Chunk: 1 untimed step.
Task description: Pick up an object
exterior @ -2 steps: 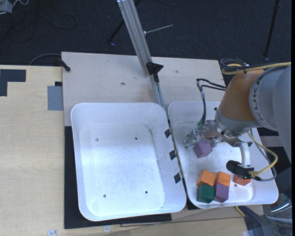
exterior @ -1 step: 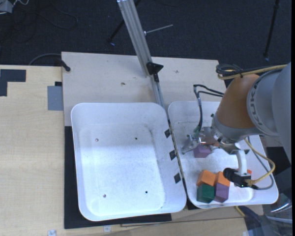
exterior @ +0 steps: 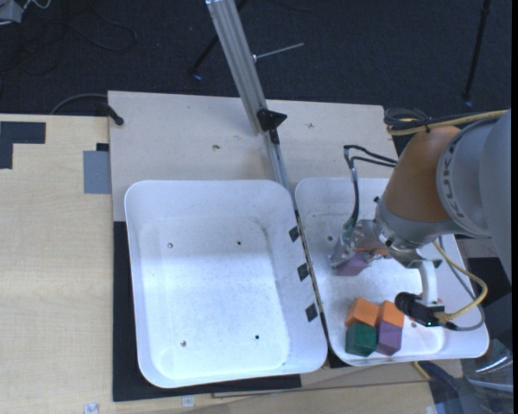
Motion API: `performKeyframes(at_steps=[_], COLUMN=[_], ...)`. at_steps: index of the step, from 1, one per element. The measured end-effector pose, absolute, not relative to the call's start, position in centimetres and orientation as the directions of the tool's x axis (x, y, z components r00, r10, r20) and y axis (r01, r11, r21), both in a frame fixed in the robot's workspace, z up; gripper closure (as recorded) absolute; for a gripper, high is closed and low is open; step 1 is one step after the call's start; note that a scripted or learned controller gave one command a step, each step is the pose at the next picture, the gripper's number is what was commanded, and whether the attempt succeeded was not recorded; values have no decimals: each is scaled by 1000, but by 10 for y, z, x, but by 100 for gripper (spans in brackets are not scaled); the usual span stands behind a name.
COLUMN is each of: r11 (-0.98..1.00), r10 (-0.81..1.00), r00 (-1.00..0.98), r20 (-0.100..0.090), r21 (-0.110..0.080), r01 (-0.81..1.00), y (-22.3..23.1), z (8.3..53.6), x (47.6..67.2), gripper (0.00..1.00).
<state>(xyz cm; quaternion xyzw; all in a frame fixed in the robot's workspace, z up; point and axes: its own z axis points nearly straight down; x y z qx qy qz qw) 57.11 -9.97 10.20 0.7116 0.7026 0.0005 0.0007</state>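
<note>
My gripper (exterior: 349,250) is down inside the right white bin (exterior: 328,198), near its left wall. A small mauve block (exterior: 354,266) lies directly under the gripper's tip, partly hidden by it; whether it is touched or held I cannot tell. Toward the bin's front sits a tight cluster of blocks: an orange one (exterior: 362,310), a second orange one (exterior: 392,316), a dark green one (exterior: 360,341) and a purple one (exterior: 388,338).
The left white bin (exterior: 209,283) adjoins the right one, with black clips (exterior: 303,271) along their shared wall. A slanted aluminium post (exterior: 242,67) rises behind the bins. The arm's cables (exterior: 463,300) loop over the right bin's right side.
</note>
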Motion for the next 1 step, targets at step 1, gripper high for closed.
performKeyframes(at_steps=[1], r11=[3], r10=[1000], r00=[-3], r20=[3], r21=[-2], r01=[1000], y=[-49], z=[194], x=[499], gripper=[100])
